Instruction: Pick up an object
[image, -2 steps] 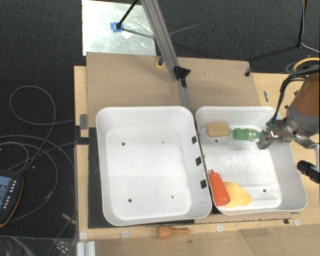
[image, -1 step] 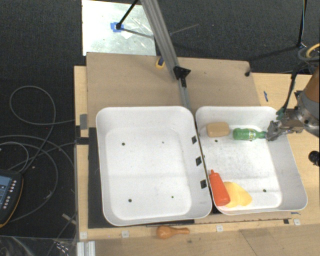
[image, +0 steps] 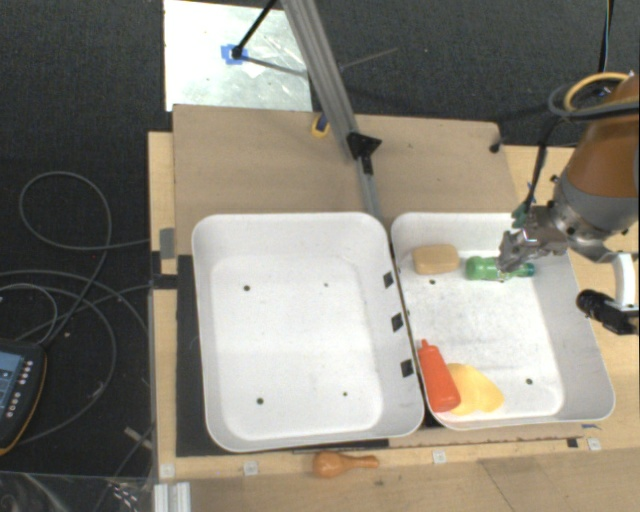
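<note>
My gripper (image: 516, 258) hangs low over the back of the right bin (image: 580, 345), right at the right end of a small green object (image: 482, 267). The gripper covers part of that green object. A tan block (image: 436, 259) lies just left of the green object. At the bin's front left lies a red-orange bottle (image: 437, 375), touching a yellow object (image: 477, 389) on its right.
The left bin (image: 215, 330) sits beside the right one, joined by black clips (image: 397, 322). A tan pear-shaped piece (image: 343, 462) lies on the bench in front of the bins. A grey pole (image: 335, 90) slants down toward the bins' back edge.
</note>
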